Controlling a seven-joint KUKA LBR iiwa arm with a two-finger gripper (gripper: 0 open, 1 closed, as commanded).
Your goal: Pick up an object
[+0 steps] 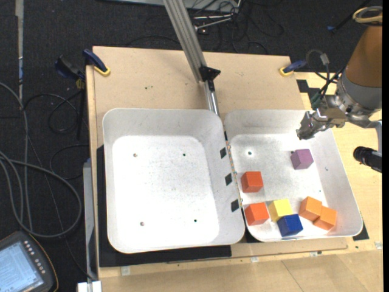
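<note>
Gripper (307, 128) hangs over the right bin's (262, 134) far right part; finger state cannot be told at this size, nothing visibly between them. Purple cube (301, 159), matte, lies just near-side of the gripper, apart from it. Bench (158, 78) is bare fibreboard; dark floor with cables beyond. Count in right bin: four orange blocks (252, 181), one yellow (281, 208), one blue (290, 224), one purple. Left bin (115, 163) white, speckled.

No legible txt, labels or nos. anywhere; pendant screen (18, 265) too blurred.
</note>
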